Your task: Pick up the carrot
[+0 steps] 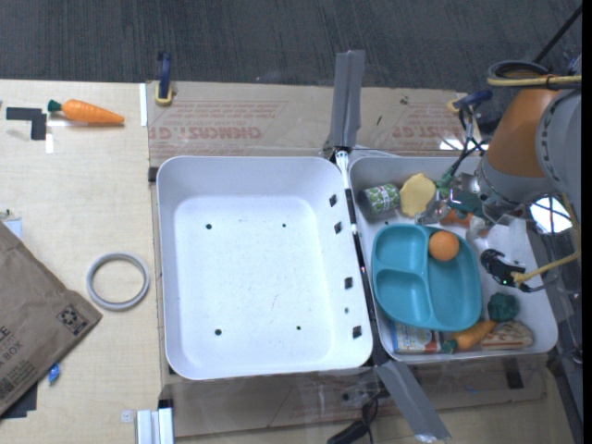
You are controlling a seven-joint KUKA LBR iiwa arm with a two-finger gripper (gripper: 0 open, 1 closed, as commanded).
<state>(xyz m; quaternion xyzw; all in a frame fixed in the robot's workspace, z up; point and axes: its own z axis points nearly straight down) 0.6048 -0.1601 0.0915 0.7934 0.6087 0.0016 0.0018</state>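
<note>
Setting: two white bins side by side on a bench, seen from above at a slant.
Arm [532, 137]: reaches in from the right, bent down over the back of the right bin [555, 326].
Gripper [455, 209]: low among the clutter at the bin's back, just beside a yellow lump [418, 192] and near a can [380, 197].
Grip: cannot tell whether it is spread or closed; nothing is visibly held.
Carrot [478, 333]: lies flat at the front of the right bin, against the front edge of a blue plate [416, 285], partly resting on a flat packet [412, 339].
Gap: gripper and carrot are well apart, the plate lying between them.
Plate: holds an orange ball [445, 246] in its back compartment.
Second carrot [88, 112]: on the bare bench, far left, outside both bins, probably beyond the working area.
Judgement: the pick is not yet begun; the gripper likely must cross to the front, and the plate edge crowds the approach.
</note>
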